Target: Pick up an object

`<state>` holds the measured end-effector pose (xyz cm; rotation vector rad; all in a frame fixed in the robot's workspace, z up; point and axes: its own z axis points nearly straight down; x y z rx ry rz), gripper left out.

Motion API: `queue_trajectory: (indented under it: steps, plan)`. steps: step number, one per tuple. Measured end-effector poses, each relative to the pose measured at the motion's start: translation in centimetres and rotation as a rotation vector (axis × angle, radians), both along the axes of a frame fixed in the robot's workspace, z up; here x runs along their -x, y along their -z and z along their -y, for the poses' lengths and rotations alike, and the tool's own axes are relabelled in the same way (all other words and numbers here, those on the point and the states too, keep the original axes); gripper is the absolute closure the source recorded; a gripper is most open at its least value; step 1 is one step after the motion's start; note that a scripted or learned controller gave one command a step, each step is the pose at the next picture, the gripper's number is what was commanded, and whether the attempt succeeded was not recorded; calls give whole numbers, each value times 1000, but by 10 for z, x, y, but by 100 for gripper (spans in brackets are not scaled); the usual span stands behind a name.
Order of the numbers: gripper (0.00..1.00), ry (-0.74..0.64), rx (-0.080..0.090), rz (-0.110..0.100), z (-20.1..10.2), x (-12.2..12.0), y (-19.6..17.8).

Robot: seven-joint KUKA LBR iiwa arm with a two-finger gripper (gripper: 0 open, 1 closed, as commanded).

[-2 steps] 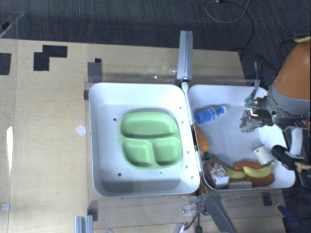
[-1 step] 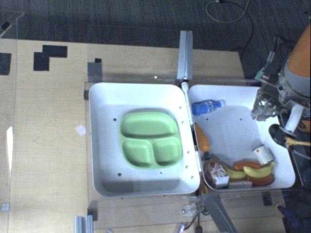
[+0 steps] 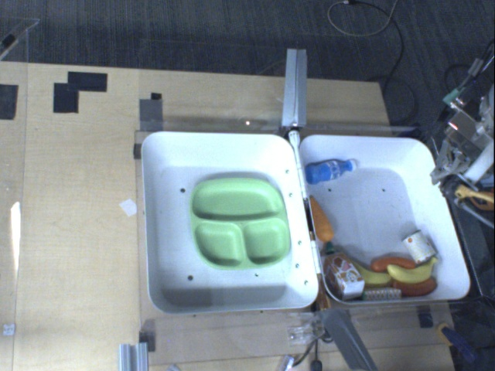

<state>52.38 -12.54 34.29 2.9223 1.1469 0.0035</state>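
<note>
Wooden bench (image 3: 77,230); dark carpet (image 3: 193,14) beyond

The scene is evenly and fairly brightly lit from above, with a slight bluish cast. The two shallow white plastic bins (image 3: 232,149) show mild glare on their rims and soft shadows along their inner walls. The pale wooden bench (image 3: 69,207) looks flat and washed out. Detail is soft throughout, and the far right edge is blurred.

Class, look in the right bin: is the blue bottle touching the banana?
Apart. The camera view shows the blue bottle at the right bin's far left corner and the banana near its front edge, bare white floor between them.
</note>
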Motion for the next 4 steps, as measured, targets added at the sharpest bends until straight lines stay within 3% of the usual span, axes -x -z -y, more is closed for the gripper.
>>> queue_trajectory:
  steps: [1,2,4]
  plan:
    - [100,258,-1,-3,-7,-34,75]
    - [100,538,-2,-2,-11,-24,69]
    - [100,514,-1,1,-13,-26,48]
